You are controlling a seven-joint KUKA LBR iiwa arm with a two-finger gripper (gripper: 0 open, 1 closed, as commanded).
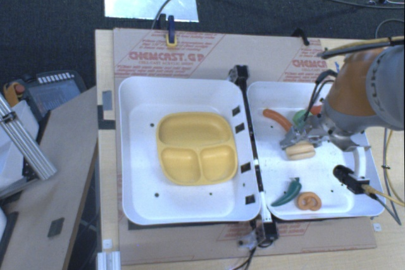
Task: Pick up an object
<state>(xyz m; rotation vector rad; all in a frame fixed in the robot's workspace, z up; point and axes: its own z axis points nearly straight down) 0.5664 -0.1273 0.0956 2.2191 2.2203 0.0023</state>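
though the gripper (302, 138) sits low in the right bin (266, 98), just above a tan bun-shaped toy (300, 151), the view is too cluttered with metal to show how it is set, so i cannot tell whether it has anything in its grasp. the bun lies directly beneath the tool, touching or very nearly touching it, and looks like the likeliest target for the pick. the risk from here, as i judge it, is a glancing contact: the bun is rounded and smooth, so a squeeze that lands off centre could squirt it sideways toward the bin wall or push it flat instead of lifting it. a second risk is crowding, since an orange sausage-like piece (276, 117) and a green item (300, 116) lie just beside the tool on its far side and could be nudged or caught along with the bun. farther toward the near edge rest a dark green pepper-like piece (288, 192) and an orange pretzel-shaped toy (309, 202), well clear of the work. the left bin (136, 155) carries 1 yellow tray (193, 147) with 3 compartments, apart from all of this.
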